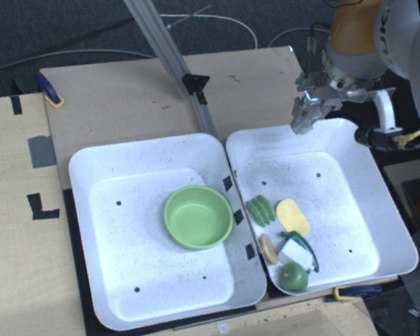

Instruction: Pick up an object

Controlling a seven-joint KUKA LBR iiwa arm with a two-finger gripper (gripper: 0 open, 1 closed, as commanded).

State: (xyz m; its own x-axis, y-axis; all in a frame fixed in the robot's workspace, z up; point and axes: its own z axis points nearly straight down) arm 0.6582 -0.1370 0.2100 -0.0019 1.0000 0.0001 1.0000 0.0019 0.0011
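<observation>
My gripper hangs over the far rim of the right bin, near its back edge, with nothing visible between its fingers. Several small objects lie bunched in the near left part of that bin: a ribbed green piece, a yellow object, a tan piece, a white object with a dark green strap, and a round green fruit. A green bowl sits in the left bin, close to its right wall.
A grey metal pole slants down from the top to the back edge between the two bins. Cables trail across the dark floor behind the bench. The arm's grey body with orange band fills the upper right.
</observation>
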